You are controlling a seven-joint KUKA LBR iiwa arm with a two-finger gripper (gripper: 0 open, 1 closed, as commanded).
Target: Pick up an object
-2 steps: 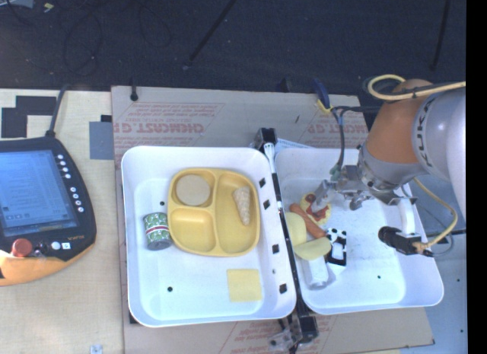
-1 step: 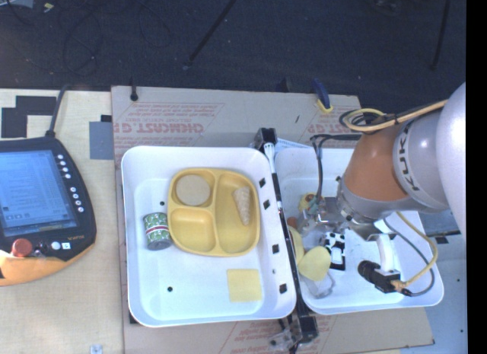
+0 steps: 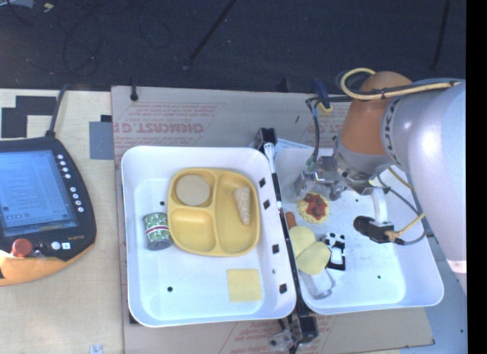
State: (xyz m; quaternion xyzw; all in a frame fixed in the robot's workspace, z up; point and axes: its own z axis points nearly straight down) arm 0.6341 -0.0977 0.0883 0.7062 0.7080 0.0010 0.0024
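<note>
My gripper (image 3: 318,186) is down in the right bin (image 3: 396,288), near its back left corner. Just below it in the view lies a small round red and yellow toy food piece (image 3: 313,208), touching or nearly touching the gripper's tip. Two pale yellow rounded pieces (image 3: 308,247) lie in front of that, by the bin's left wall. Beside them sits a small black and white piece (image 3: 335,250), and a clear item (image 3: 319,285) lies nearer the front. The gripper body hides how it meets the toy food piece.
The left bin (image 3: 144,284) holds a yellow divided tray (image 3: 214,212) with a round tan piece and a bread-like piece, a small green-banded can (image 3: 157,230) and a flat yellow square (image 3: 244,285). A black cable end (image 3: 374,229) hangs over the right bin. A control pendant (image 3: 42,196) lies far left.
</note>
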